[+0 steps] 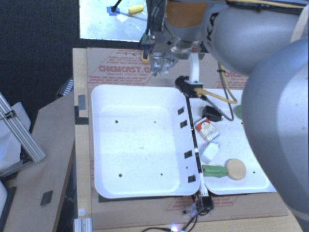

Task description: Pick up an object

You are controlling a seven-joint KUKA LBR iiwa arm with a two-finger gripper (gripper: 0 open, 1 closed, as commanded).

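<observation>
Two shallow bins sit side by side on the desk, the left white bin (104,129) and the right white bin (227,139). The right one holds our candidates: a small red-and-white carton (206,129), a white block (210,152), and a green strip (215,170) touching a round tan disc (236,168). The pincer (161,64) hangs past the left bin's far rim, over printed brown cardboard (120,69), and we cannot tell whether it is open or closed. We judge it is well apart from those things, so no pick is made yet.
</observation>
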